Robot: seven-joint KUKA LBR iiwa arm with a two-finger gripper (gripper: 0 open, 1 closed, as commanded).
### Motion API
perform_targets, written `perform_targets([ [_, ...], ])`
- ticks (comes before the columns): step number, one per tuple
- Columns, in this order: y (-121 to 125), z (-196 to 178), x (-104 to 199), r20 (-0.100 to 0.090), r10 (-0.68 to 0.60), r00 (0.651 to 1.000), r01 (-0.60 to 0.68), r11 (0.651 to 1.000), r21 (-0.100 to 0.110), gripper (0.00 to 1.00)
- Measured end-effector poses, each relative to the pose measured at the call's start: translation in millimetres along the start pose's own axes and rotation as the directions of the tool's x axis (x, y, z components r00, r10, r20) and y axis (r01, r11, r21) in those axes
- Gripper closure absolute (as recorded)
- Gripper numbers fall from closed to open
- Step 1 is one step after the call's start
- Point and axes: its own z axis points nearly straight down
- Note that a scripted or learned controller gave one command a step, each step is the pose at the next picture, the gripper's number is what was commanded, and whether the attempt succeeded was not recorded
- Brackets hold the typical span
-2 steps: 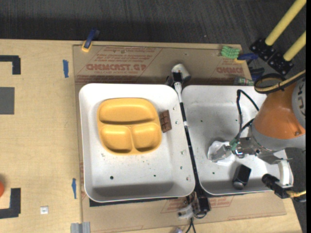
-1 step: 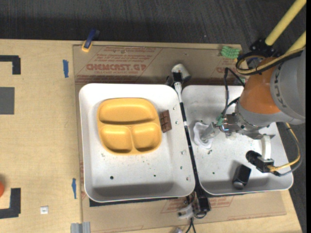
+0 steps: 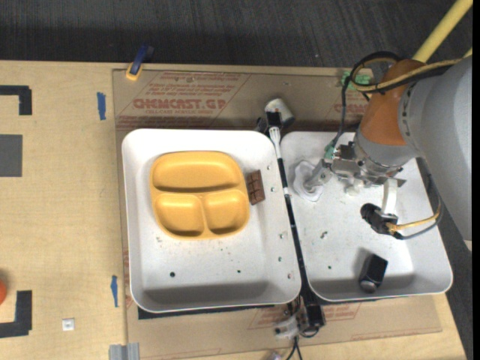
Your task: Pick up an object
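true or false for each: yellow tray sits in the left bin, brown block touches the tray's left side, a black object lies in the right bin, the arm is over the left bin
1. The yellow tray sits in the left bin. True.
2. The brown block is at the tray's left side. False: it is at its right edge.
3. A black object lies in the right bin. True.
4. The arm is over the left bin. False: it is over the right bin.

Left of the gripper (image 3: 358, 172), a yellow tray (image 3: 199, 193) and brown block (image 3: 254, 187) lie in a white bin (image 3: 142, 223). Below it, a black object (image 3: 372, 271) sits in the other white bin (image 3: 427, 268). Arm (image 3: 442, 118) grey, orange-banded.
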Motion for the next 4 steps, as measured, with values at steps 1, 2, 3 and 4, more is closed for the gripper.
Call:
perform_targets([
  [1,-74.6,0.1,-31.4,0.001,-0.083,0.997,0.083,0.997,0.001,0.00],
  [2,-29.2,-0.2,-2.3,0.000,-0.232,0.973,0.232,0.973,-0.002,0.00],
  [3,-28.3,-10.7,-2.0,0.000,-0.232,0.973,0.232,0.973,-0.005,1.00],
  [4,-28.4,-10.6,-2.0,0.000,-0.232,0.973,0.232,0.973,-0.005,0.00],
])
